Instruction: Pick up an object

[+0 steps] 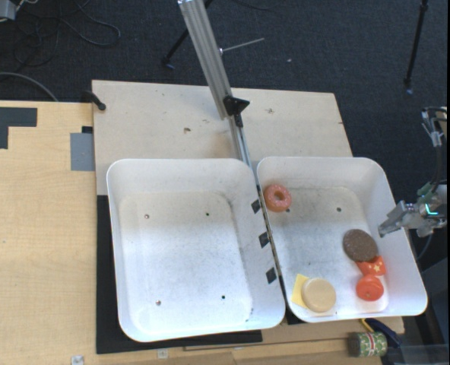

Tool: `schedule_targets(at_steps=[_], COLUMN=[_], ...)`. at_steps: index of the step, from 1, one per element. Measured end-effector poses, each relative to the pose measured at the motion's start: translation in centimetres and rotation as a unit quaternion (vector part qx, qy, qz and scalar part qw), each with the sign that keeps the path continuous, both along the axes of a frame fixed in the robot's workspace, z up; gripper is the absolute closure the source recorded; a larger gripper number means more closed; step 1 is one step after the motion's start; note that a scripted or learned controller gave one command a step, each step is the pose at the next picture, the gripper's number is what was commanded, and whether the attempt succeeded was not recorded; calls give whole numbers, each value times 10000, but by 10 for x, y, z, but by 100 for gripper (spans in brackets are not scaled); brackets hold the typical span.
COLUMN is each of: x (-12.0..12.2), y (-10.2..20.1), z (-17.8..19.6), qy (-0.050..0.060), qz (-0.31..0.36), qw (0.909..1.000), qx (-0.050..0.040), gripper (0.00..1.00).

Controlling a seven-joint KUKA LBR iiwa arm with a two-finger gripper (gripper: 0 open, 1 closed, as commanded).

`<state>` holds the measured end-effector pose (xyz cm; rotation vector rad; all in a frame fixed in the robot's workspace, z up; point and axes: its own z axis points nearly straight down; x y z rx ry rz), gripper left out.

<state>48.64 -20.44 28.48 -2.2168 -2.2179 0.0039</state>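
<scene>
the gripper (396,220) (fingers apart, holding nothing) hangs just beyond the right bin (388,185), near the brown patty (359,245).

No words or numbers can be read anywhere; the small can (370,344) at the bottom has a green label, but it is too small and blurry to read; the white bins (181,172) have only tiny dark dots, no letters.
</scene>
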Motion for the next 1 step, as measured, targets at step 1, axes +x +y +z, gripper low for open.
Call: schedule_targets(at_steps=[1], x=[1], y=[0], z=[1], qy=[-18], qz=[-6], qw=[10000], qx=[-6], gripper=[0])
